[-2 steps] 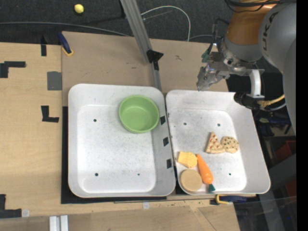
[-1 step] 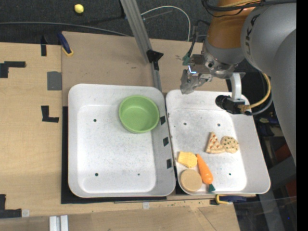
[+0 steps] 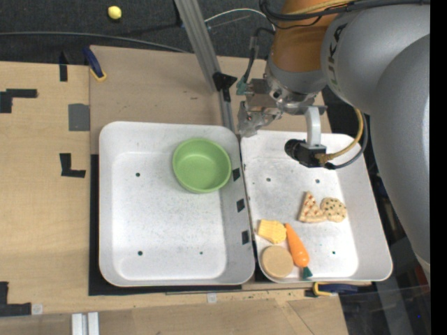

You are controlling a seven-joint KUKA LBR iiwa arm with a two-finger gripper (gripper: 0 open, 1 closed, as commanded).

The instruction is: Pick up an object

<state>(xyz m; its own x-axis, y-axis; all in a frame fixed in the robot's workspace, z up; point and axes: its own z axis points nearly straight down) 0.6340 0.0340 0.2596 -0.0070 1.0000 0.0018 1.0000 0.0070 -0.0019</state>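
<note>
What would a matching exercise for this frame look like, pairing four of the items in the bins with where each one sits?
Things:
1. green bowl
2. carrot
3. cookie
4. round tan disc

Places:
A. right bin, nearest its right wall, touching the pizza slice
B. left bin, far half, near the divider
C. right bin, near-left corner
D. right bin, lying between the cheese wedge and the disc's right side

Pairs: 1-B, 2-D, 3-A, 4-C
</note>
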